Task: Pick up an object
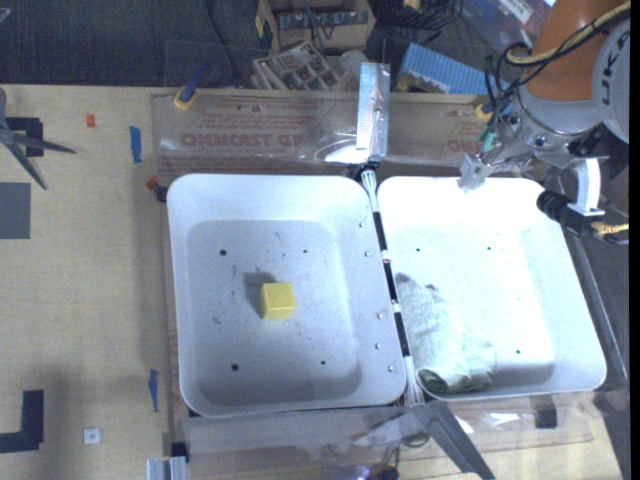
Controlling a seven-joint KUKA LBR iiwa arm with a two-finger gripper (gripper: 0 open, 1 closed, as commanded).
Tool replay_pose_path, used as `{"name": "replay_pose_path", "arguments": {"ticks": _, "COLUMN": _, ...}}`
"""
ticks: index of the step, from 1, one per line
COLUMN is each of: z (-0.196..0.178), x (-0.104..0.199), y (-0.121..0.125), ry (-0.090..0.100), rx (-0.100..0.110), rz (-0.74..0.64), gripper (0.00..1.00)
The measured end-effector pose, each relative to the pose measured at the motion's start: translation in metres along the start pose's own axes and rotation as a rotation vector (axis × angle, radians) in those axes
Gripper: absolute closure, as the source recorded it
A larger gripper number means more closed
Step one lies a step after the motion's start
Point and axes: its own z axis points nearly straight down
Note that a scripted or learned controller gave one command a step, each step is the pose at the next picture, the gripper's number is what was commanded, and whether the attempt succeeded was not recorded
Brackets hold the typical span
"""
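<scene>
- Yellow block (278, 301), small and cube-like, sits on the floor of the left bin (200, 208), a little left of that bin's middle, with bare white floor on every side
- We see a rolled white cloth (445, 343) in the right bin (520, 218), lying against the bin's left wall and reaching down to its near corner
- We see the grey arm (585, 58) with its orange band at the upper right, above the far right corner of the right bin
- Its gripper (472, 173) hangs over the far rim of the right bin, well apart from the block and the cloth
- We cannot tell whether the claw is open or closed; we see nothing in it
</scene>
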Motion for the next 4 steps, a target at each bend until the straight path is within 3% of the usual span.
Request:
{"name": "replay_pose_path", "arguments": {"ticks": 1, "z": -0.012, "x": -0.001, "y": 0.001, "ry": -0.004, "rx": -0.006, "rz": 0.000, "gripper": 1.00}}
{"name": "replay_pose_path", "arguments": {"ticks": 2, "z": -0.025, "x": -0.027, "y": -0.050, "ry": 0.003, "rx": 0.007, "rz": 0.440, "gripper": 1.00}}
{"name": "replay_pose_path", "arguments": {"ticks": 3, "z": -0.020, "x": -0.069, "y": -0.075, "ry": 0.000, "rx": 0.006, "rz": 0.764, "gripper": 1.00}}
{"name": "replay_pose_path", "arguments": {"ticks": 4, "z": -0.018, "x": -0.068, "y": -0.106, "ry": 0.001, "rx": 0.012, "rz": 1.095, "gripper": 1.00}}
